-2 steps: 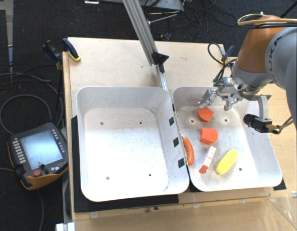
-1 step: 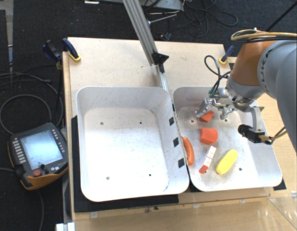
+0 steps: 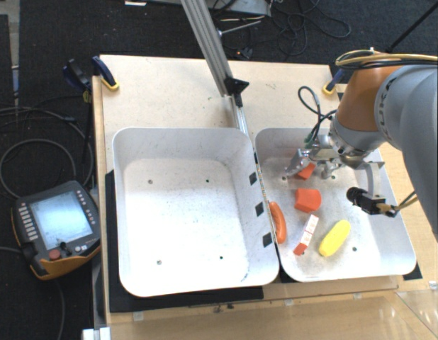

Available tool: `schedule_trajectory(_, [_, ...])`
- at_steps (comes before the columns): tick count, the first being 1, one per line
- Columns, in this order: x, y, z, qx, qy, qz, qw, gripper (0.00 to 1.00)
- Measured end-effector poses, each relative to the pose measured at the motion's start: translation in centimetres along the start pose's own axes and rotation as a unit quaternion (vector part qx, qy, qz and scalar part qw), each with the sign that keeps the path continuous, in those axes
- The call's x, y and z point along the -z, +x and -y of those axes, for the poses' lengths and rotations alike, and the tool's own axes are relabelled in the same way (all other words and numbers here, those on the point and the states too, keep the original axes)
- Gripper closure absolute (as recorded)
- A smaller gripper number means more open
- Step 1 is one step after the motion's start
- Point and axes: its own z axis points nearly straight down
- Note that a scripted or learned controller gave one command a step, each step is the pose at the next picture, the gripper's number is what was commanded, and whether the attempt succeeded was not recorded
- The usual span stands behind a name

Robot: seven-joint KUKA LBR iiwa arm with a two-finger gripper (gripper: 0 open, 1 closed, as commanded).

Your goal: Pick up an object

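My gripper (image 3: pixel 308 171) hangs low over the back of the right bin (image 3: pixel 389 255), with its fingers spread open. A small orange-red piece (image 3: pixel 305 170) lies between the fingers; they stand apart from its sides. Just in front of it sits a red block (image 3: pixel 308 200). An orange sausage-shaped thing (image 3: pixel 278 222) lies along the bin's left wall. A white stick with red ends (image 3: pixel 306 234) and a yellow oval object (image 3: pixel 334 238) rest nearer the front.
The left bin (image 3: pixel 134 147) stands beside the right one, with a shared wall between them. A slanted metal bar (image 3: pixel 208 37) runs from the back down to that wall. A black cable fitting (image 3: pixel 364 200) hangs by the wrist.
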Motion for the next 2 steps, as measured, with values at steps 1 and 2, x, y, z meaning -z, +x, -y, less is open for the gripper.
schedule_trajectory(1, [1.2, 0.0, -0.1, 0.000, -0.002, 0.000, 1.0000, 1.00])
schedule_trajectory(2, [7.5, -0.2, -0.8, 0.001, -0.005, 0.001, 1.0000, 1.00])
